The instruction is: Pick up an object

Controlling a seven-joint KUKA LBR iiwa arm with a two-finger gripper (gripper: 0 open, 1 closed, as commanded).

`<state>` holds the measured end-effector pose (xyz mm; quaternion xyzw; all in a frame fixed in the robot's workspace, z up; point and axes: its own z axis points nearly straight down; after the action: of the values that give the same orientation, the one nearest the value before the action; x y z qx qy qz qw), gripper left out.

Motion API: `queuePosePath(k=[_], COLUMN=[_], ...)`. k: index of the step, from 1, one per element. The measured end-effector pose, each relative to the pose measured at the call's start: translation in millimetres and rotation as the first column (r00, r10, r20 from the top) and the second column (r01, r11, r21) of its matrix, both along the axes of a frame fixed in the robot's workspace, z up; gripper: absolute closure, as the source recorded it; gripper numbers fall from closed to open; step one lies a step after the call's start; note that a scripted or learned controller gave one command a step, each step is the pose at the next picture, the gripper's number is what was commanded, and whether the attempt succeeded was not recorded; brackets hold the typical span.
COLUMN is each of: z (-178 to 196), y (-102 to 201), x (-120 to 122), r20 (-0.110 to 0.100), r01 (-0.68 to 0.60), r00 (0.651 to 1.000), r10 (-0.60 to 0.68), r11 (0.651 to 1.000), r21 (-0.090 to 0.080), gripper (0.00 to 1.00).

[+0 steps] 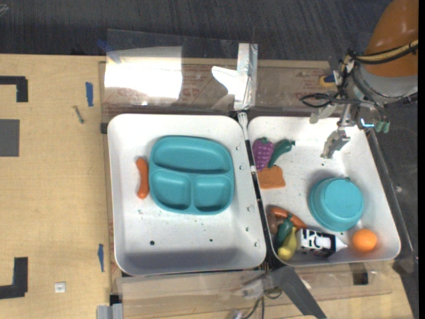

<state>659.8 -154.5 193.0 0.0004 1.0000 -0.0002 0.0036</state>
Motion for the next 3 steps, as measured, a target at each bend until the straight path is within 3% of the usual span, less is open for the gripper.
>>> queuePosePath(k=[1, 3], z=[-103.6, -104.8], y=[41.6, 41.8], x=[-42.7, -43.3], r20=[0.005, 0.003], r01=[0.033, 0.033], r00=[0.999, 0.999], r10=[-0.033, -0.033], r11=[0.999, 0.999], r21=[0.0, 0.0], gripper=[0.0, 0.0])
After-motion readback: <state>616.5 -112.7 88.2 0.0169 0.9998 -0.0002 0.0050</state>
